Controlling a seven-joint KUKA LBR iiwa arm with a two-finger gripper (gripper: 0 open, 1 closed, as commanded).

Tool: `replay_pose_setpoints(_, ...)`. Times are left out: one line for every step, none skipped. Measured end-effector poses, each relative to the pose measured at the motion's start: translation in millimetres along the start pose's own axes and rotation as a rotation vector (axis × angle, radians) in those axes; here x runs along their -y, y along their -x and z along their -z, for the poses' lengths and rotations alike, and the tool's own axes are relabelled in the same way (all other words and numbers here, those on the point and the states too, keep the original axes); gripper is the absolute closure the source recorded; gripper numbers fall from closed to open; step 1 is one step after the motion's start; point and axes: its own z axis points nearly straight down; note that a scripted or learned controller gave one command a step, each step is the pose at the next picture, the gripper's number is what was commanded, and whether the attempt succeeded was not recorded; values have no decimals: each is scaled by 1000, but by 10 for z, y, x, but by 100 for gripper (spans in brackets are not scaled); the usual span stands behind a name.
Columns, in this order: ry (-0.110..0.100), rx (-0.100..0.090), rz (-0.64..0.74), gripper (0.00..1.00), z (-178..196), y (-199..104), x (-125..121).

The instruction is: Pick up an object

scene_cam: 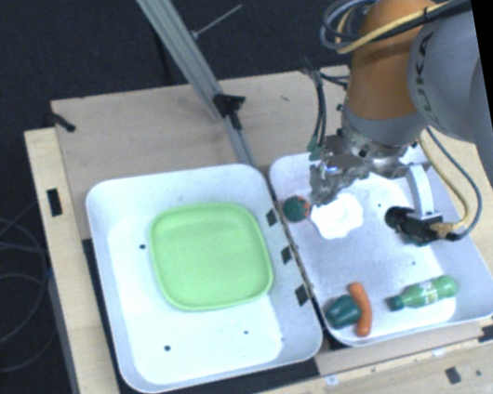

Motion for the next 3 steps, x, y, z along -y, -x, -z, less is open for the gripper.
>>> replay_pose_setpoints(-1,1,-1,100,-43,-414,171)
replay_pose_setpoints(-1,0,0,100,80,-864,489)
replay_pose_setpoints(-1,0,0,100,155,-1289,781)
